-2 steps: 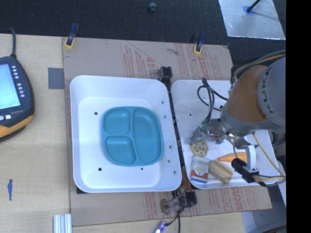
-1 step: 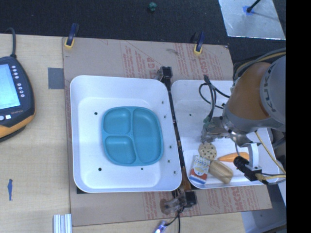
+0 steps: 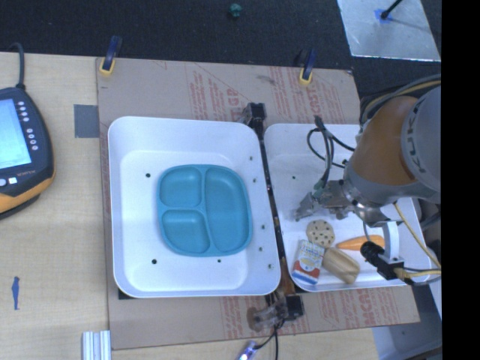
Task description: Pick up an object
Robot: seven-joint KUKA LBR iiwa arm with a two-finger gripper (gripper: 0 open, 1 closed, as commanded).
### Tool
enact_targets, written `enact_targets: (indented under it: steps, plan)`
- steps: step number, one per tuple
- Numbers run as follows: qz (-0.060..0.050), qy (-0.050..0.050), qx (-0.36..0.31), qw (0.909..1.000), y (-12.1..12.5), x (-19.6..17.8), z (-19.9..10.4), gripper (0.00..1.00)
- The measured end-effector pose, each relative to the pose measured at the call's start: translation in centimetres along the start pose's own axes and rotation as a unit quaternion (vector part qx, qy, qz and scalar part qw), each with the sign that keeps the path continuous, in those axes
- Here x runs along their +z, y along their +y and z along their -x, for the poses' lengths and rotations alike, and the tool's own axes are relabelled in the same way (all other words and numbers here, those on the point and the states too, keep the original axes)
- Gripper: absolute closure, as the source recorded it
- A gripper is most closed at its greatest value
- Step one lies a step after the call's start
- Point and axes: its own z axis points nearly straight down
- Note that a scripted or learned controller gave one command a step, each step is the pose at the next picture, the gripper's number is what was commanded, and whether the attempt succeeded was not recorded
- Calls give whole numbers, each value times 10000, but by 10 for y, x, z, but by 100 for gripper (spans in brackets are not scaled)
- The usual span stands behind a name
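Note:
In the right bin (image 3: 292,156) lie a round chocolate-chip cookie (image 3: 320,233), a small white carton with red print (image 3: 307,262), a tan bread roll (image 3: 340,265) and an orange carrot-like piece (image 3: 360,243). My gripper (image 3: 313,204) hangs low over that bin, just above and left of the cookie, under the grey arm with its orange band (image 3: 382,152). Its grey fingers point left and down. Nothing shows between them.
The left bin (image 3: 135,201) holds a blue three-compartment plate (image 3: 204,209). A teach pendant (image 3: 19,148) lies at the bench's left edge. Clamps (image 3: 110,55) pin the cardboard at the back, and cables loop beside the arm.

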Motion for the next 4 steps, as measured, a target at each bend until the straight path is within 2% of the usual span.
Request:
enact_targets:
  steps: [1, 2, 3, 4]
  plan:
    - [-32, 23, 14, 10000, -32, 11, 23, 0]
    - [-20, 15, -3, 10000, -30, -1, 24, 100]
    - [-20, 16, -2, 10000, -30, -1, 24, 0]
    - [-17, 15, 5, 10000, -17, 11, -2, 0]
